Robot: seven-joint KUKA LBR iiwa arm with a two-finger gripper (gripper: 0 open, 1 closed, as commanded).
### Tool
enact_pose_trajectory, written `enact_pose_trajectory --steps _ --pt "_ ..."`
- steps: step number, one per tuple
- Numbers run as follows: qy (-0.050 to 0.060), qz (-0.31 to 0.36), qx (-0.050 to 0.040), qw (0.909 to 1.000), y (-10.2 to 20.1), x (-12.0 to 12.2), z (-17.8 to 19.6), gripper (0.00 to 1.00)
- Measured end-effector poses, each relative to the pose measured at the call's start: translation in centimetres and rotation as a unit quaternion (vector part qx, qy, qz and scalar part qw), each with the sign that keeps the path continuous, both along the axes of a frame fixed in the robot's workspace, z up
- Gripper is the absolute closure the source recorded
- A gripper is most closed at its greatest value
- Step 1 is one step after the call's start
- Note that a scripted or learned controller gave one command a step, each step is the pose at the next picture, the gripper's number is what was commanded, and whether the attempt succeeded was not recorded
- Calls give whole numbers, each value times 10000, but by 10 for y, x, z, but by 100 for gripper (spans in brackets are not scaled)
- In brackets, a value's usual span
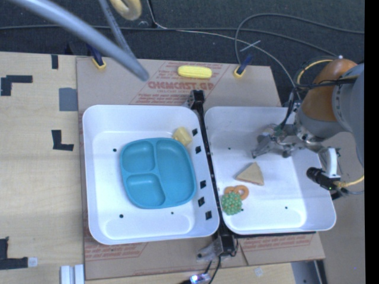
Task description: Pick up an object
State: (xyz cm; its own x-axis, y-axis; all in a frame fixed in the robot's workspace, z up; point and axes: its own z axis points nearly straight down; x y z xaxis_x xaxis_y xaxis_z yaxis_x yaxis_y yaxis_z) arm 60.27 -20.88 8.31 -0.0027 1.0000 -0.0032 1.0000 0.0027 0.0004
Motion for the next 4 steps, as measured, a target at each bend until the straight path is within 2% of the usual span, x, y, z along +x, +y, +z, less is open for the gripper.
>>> enact_pose_trajectory --steps 1,3,4 --pt "-27 1 -11 10000 -1 2 14 100" --pt "-21 -4 7 10000 -7 17 122 100" --pt "-17 -8 8 10000 -9 8 178 100"
